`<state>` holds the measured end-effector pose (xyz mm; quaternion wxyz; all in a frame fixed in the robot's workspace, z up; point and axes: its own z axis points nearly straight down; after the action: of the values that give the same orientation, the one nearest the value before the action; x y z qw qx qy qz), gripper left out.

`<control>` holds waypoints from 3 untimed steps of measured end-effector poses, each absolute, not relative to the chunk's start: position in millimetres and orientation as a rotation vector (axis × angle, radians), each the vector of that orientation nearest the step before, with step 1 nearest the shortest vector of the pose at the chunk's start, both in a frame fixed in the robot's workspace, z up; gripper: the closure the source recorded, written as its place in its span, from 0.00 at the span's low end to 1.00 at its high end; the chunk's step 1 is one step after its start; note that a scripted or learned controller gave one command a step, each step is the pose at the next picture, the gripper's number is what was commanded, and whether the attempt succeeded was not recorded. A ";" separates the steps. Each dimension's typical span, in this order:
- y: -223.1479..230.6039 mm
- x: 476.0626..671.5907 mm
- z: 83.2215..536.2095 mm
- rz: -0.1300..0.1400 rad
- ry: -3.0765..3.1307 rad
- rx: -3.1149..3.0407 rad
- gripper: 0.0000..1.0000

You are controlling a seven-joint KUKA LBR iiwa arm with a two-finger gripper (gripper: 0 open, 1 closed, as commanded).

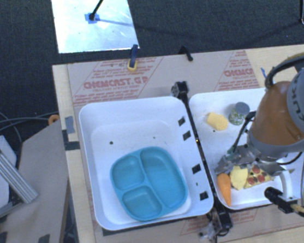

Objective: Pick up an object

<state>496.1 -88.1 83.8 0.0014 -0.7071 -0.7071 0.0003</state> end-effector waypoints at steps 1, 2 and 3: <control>-89.5 499.2 95.4 -0.005 -2.223 -2.226 1.00; -28.5 608.2 191.1 -0.022 -2.246 -2.216 1.00; 18.1 569.5 183.8 -0.001 -2.229 -2.210 1.00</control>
<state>569.5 18.1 183.8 0.0013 -0.7042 -0.7100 -0.0004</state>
